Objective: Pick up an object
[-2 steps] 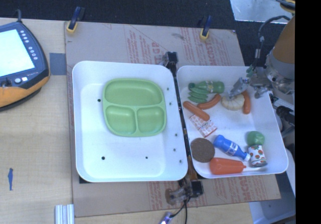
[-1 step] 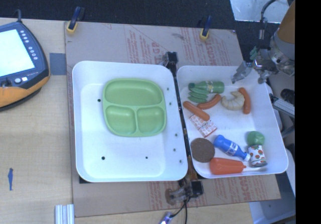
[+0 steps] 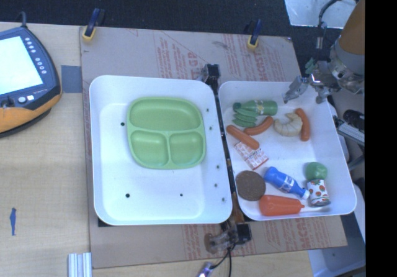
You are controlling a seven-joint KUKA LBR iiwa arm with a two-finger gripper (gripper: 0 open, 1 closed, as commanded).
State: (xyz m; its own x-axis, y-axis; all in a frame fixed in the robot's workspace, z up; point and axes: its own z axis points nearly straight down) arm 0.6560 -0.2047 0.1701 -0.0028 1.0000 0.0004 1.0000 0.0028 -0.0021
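Note:
The right bin (image 3: 343, 159) holds several toy foods. Among them are a green bottle (image 3: 255, 108), two sausages (image 3: 243, 137) (image 3: 303, 124), a pale shrimp-like piece (image 3: 287, 125) and a small packet (image 3: 254, 157). There are also a brown disc (image 3: 250, 185), a blue bottle (image 3: 285, 181), a green lump (image 3: 316, 171), a spotted can (image 3: 318, 192) and an orange carrot (image 3: 281, 205). My gripper (image 3: 307, 92) hangs over the bin's far right corner, above the shrimp piece and the red sausage. It is open, with nothing between its fingers.
The left bin (image 3: 111, 201) carries a green divided plate (image 3: 166, 131). A tablet in an orange case (image 3: 25, 77) lies at the far left of the bench. Clamps (image 3: 92, 24) (image 3: 252, 33) hold the cardboard sheet at the back.

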